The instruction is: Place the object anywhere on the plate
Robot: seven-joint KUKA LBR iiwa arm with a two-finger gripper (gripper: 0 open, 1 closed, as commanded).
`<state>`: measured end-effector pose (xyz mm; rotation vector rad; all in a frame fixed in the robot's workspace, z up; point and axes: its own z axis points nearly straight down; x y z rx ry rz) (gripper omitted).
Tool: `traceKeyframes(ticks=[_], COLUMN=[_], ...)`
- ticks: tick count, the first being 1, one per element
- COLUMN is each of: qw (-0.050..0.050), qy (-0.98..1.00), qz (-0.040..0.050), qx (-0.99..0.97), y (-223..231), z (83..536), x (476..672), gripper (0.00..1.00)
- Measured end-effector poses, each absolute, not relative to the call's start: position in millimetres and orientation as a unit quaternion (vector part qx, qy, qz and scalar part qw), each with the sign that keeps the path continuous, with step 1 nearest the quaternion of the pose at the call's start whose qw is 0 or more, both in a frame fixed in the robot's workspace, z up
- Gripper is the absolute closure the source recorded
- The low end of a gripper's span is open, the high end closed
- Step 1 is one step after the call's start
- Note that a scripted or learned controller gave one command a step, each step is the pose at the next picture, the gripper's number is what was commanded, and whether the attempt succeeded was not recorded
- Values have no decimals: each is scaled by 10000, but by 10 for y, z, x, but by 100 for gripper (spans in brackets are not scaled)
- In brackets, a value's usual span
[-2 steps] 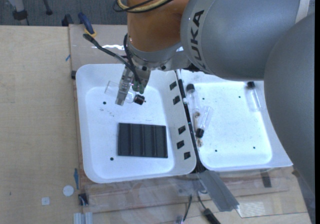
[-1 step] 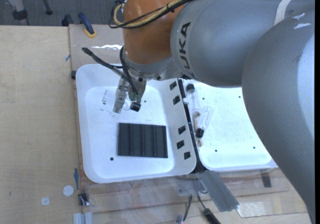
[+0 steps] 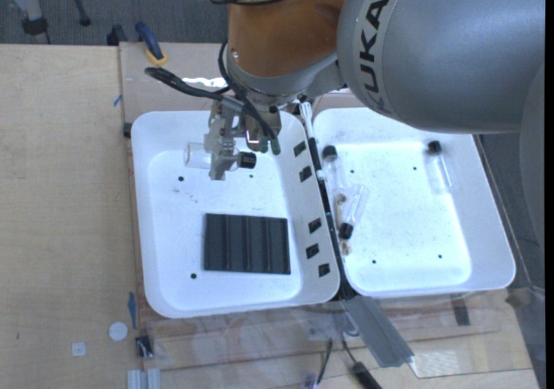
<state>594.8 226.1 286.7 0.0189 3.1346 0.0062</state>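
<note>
Left bin [image 3: 164, 283]: dark ribbed plate [image 3: 247, 243] set in lower middle; white floor left bare around it, widest toward bin's left wall and upper half. Upper middle taken up by claw [image 3: 223, 153], clear tube-like object [image 3: 197, 154] seen at its tip, touching or just beside. Arm [image 3: 415, 32] overhangs top of both bins. Right bin [image 3: 485, 266]: small clear items [image 3: 346, 205] crowded along left wall, one clear vial [image 3: 441, 172] near upper right; centre and lower floor unobstructed.
</note>
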Motion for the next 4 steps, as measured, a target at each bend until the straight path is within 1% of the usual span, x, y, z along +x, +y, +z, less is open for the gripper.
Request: traceKeyframes(ticks=[1, 2, 3, 4], qw=[3, 3, 43, 14], qy=[9943, 9812, 9339, 7747], qz=[8, 9, 14, 12], qx=[-1071, -1932, -3574, -6323], y=[2253, 2267, 2186, 2161], z=[2532, 2202, 2583, 2250], x=[6004, 5774, 5866, 5833], gripper=[100, 100, 100, 100])
